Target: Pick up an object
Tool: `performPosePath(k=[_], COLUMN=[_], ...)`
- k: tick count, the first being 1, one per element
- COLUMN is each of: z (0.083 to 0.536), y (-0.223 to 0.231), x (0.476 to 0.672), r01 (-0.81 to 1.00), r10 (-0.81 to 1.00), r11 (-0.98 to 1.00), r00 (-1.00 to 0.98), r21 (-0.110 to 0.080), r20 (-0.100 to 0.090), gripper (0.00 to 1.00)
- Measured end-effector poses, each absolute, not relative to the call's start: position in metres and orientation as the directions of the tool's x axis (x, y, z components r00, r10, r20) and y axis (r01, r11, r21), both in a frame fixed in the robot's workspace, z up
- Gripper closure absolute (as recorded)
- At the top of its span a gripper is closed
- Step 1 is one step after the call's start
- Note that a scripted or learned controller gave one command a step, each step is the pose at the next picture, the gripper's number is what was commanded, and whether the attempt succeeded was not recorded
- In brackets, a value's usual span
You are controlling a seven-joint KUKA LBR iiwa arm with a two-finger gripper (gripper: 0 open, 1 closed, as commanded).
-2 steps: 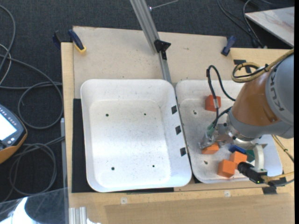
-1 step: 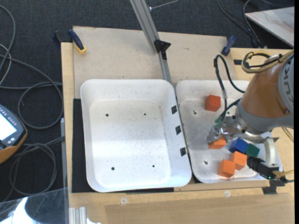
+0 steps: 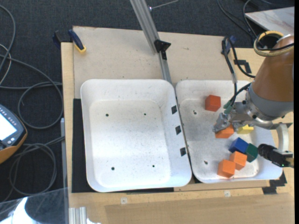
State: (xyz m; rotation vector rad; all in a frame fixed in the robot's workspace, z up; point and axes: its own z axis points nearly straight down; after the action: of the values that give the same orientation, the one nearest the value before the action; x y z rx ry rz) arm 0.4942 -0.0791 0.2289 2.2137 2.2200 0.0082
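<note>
My gripper (image 3: 223,125) is low in the right bin (image 3: 198,164), reaching in from the right under the grey and orange arm. It sits directly over an orange block (image 3: 225,134), whose edge shows just below it. A yellow piece (image 3: 246,129) lies right beside the gripper. An orange cube (image 3: 212,102) stands apart, farther back in the bin. Toward the bin's front right is a cluster: a blue block (image 3: 239,145), a green block (image 3: 252,151), and two orange blocks (image 3: 239,159) (image 3: 227,168).
The left bin (image 3: 93,139) lies beside the right one, with a raised rim between them. A metal pole (image 3: 149,27) slants up from the bench behind the bins. Cables hang near the arm at the back right.
</note>
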Motion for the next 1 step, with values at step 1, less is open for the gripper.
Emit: performPosePath(k=[1], z=[0.2583], y=[-0.0788], x=[0.4954], r01=[1.000], r10=[1.000], r11=[0.002], r00=[-0.002], r21=[0.004], r20=[0.000], gripper=[1.00])
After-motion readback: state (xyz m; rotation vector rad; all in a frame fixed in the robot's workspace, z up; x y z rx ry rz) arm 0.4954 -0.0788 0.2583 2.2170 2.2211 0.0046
